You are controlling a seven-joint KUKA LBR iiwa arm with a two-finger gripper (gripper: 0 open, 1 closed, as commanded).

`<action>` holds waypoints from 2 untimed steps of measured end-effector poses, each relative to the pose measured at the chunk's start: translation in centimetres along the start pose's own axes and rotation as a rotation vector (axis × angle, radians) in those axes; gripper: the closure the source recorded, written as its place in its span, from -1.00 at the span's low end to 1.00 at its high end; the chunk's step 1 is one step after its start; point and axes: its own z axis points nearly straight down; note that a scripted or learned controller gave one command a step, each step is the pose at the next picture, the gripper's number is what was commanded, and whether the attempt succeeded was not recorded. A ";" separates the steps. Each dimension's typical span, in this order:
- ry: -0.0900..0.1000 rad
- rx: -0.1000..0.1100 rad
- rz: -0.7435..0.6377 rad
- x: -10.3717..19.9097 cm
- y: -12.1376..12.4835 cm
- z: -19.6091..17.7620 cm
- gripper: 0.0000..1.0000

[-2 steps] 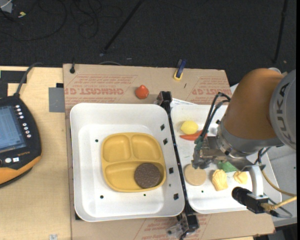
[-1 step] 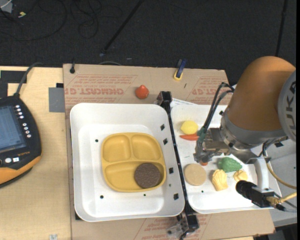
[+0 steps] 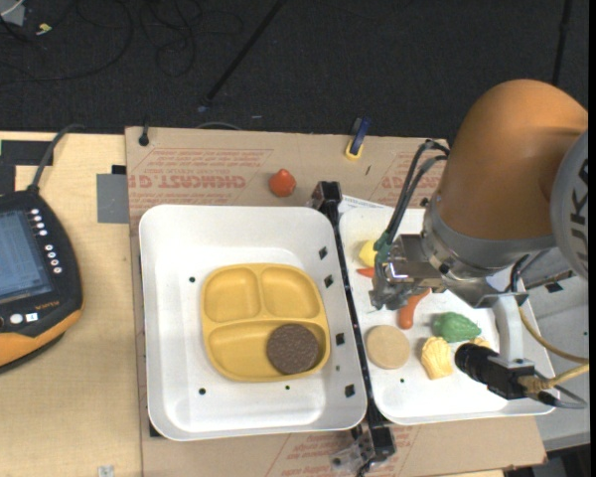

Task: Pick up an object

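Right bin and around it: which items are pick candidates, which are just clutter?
Pick candidates, right bin:
tan disc
corn cob
green piece
orange-red piece
yellow piece
gripper above them

Lying about:
yellow tray with brown disc, left bin
tomato on cardboard
teach pendant

Toy foods (image 3: 417, 336) lie scattered in right bin (image 3: 457, 405).

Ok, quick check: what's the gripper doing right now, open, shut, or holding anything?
Gripper: low over the right white bin, above the thin orange-red carrot-shaped piece; whether it is open, shut or holding anything cannot be told.
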 end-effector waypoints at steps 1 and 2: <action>0.001 -0.004 -0.003 5.2 0.6 -6.8 1.00; -0.002 -0.005 0.008 -1.7 -0.1 -13.2 1.00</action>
